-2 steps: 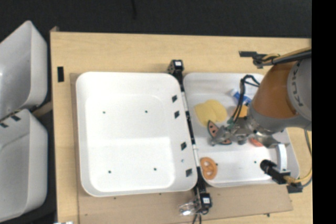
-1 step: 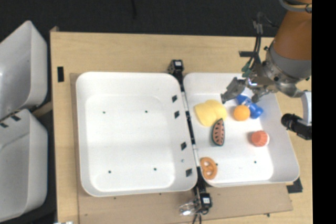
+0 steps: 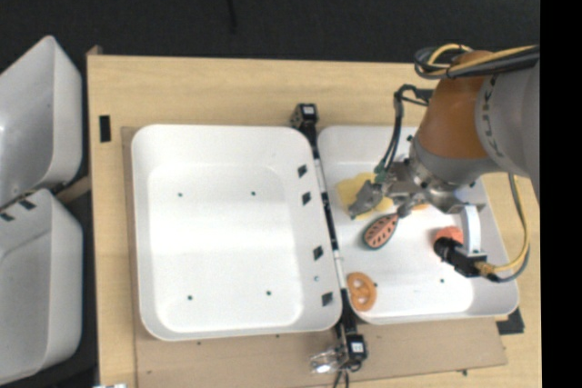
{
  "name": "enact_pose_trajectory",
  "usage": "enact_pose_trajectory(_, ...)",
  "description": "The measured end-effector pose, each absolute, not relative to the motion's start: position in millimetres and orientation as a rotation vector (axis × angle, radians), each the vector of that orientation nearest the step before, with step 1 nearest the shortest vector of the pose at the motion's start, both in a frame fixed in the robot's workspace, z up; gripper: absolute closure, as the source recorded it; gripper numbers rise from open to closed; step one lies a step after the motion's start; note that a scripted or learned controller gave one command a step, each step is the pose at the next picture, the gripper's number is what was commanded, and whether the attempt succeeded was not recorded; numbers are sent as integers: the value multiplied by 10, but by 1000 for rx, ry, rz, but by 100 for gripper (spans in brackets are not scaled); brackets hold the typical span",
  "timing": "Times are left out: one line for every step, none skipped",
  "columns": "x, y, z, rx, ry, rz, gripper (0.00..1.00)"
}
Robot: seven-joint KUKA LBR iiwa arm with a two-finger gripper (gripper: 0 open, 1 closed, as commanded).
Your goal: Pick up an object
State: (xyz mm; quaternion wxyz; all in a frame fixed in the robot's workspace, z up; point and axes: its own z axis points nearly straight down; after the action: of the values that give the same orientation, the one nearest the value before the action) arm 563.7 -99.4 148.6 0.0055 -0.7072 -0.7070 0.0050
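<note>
The arm point(image 3: 468, 118) reaches in from the right over the right bin point(image 3: 427, 304) and covers much of its far half. The tool point(image 3: 382, 200) hangs low above the bin floor with its fingers apart, nothing between them. A yellow piece point(image 3: 353, 190) lies just beside it, partly hidden. An oval brush point(image 3: 380, 232) lies just below the fingertips. A pretzel point(image 3: 361, 291) sits by the near left wall. An orange item point(image 3: 449, 238) is half hidden by cables. The left bin point(image 3: 218, 232) sits alongside on the desk point(image 3: 109, 223)
</note>
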Motion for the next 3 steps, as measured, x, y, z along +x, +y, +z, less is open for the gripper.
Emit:
enact_pose_trajectory(5985,-1100,962,-2219,-2223,7,0)
enact_pose_trajectory(5090,-943,2046,-2225,-2221,-3,0)
enact_pose_trajectory(5636,-1006,1334,-2217,-2223,7,0)
